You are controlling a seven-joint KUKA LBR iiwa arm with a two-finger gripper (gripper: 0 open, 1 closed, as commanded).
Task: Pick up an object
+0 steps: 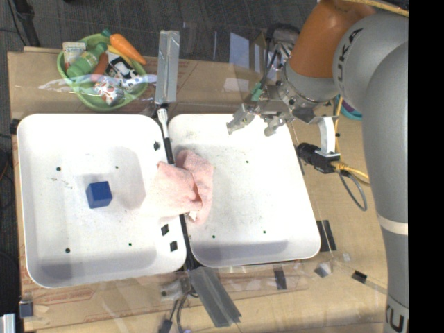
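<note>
A blue cube (99,193) lies in the left bin (41,144), toward its middle. A crumpled pink cloth (182,183) drapes over the divider between the two bins, resting partly in each. My gripper (254,123) hangs over the far edge of the right bin (277,207), its two fingers spread apart with nothing between them. It is well above and to the right of the cloth.
A green bowl (103,97) with toy vegetables and small items sits behind the left bin. A grey bar (167,64) stands at the back between the bins. Cables (347,175) run along the bench to the right of the right bin.
</note>
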